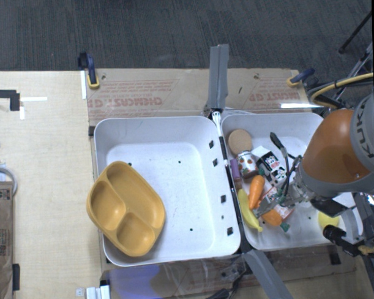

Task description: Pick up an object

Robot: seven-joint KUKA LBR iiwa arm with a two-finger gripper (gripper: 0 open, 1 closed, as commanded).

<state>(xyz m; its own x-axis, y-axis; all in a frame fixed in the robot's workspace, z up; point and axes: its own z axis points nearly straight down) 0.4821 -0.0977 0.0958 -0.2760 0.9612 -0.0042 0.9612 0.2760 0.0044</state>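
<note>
**Camera view: gripper low in the crowded right bin**

Gripper (285,196) is down among the clutter at the middle of the right bin (312,238), hanging from the orange wrist band (334,150) of the arm (350,161). Thin metal parts blur into the items below; cannot tell how the fingers stand or whether anything is between them.

Touching or just beside the tip: a carrot (256,191), tilted, and a smaller orange piece (272,217) below it. A banana (247,212) lies along the bin's left wall. Above the carrot: a small purple-and-white packet (247,164), a white carton with dark print (268,162), then a round tan disc (239,140) near the top corner. A dark utensil (279,145) slants beside the carton. A yellow item (328,220) sits half hidden under the arm.

Left bin (176,177) holds a yellow divided tray (125,208) propped on its lower-left rim, well apart from the gripper.
</note>
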